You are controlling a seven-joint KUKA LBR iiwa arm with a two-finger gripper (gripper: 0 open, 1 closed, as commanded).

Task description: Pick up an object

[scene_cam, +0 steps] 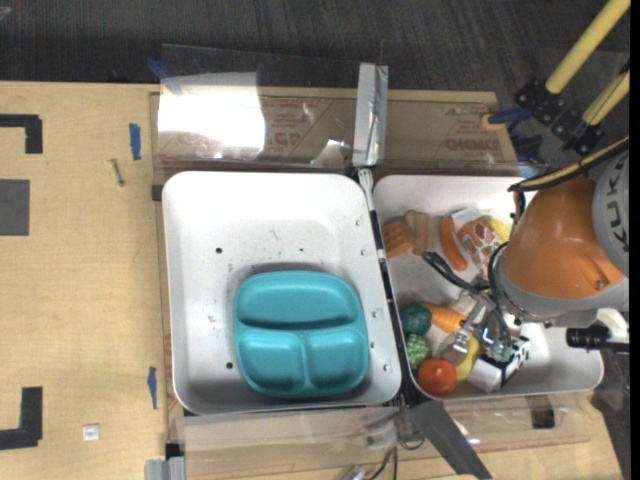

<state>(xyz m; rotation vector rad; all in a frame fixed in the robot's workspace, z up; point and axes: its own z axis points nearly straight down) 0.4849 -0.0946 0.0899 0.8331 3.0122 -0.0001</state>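
The arm reaches into the right bin (575, 373) from the right, its orange band above the wrist. My gripper (478, 336) hangs low over a cluster of toy foods at the bin's front left. Beside it lie a red tomato (437, 375), a yellow banana-like piece (463, 356), an orange carrot (446, 318) and two green pieces (415, 320). The wrist hides what is directly under the gripper.
A brown bread-like piece (398, 236) and an orange-and-white packet (471, 241) lie at the back of the right bin. The left bin (200, 228) holds a teal divided tray (299, 331). A metal divider (368, 128) stands between the bins at the back.
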